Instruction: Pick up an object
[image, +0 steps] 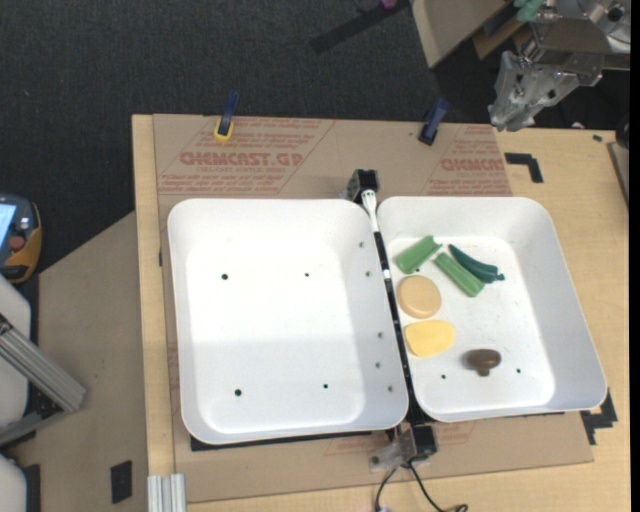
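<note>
The right bin (560, 300) holds several small items. A light green block (417, 254) lies near its left wall, with another green block (458, 274) and a dark teal curved piece (474, 264) beside it. Below them lie a tan round disc (419, 296), a yellow lump (429, 338) and a small brown object (483, 361). My gripper (512, 100) hangs high at the top right, beyond the far edge of the right bin and well away from all the items. Nothing is seen in it.
The left bin (270, 310) sits beside the right one, joined by a black divider strip (385, 290). Both rest on a cardboard sheet (300, 150) held by a yellow clip (224, 128) and a blue clip (433, 122) at the far edge.
</note>
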